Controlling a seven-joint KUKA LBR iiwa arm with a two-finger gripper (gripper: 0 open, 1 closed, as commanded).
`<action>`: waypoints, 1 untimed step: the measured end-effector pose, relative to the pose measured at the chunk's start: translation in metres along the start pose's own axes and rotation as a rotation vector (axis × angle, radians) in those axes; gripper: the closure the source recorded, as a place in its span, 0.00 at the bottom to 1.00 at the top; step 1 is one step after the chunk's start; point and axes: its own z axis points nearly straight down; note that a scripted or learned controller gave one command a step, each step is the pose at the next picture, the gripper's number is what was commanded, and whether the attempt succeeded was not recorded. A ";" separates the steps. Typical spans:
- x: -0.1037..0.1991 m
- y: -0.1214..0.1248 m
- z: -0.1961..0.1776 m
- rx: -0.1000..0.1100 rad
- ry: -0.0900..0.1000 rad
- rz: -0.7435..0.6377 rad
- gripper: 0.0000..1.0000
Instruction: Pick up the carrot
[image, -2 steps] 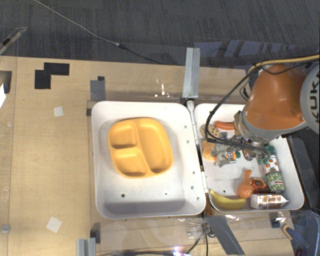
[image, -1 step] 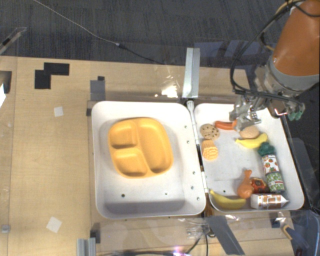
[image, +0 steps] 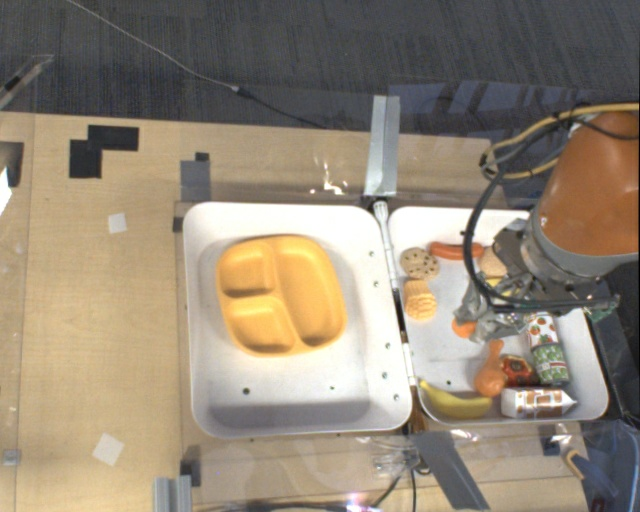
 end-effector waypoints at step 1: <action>-0.003 0.000 -0.012 0.005 -0.009 -0.001 1.00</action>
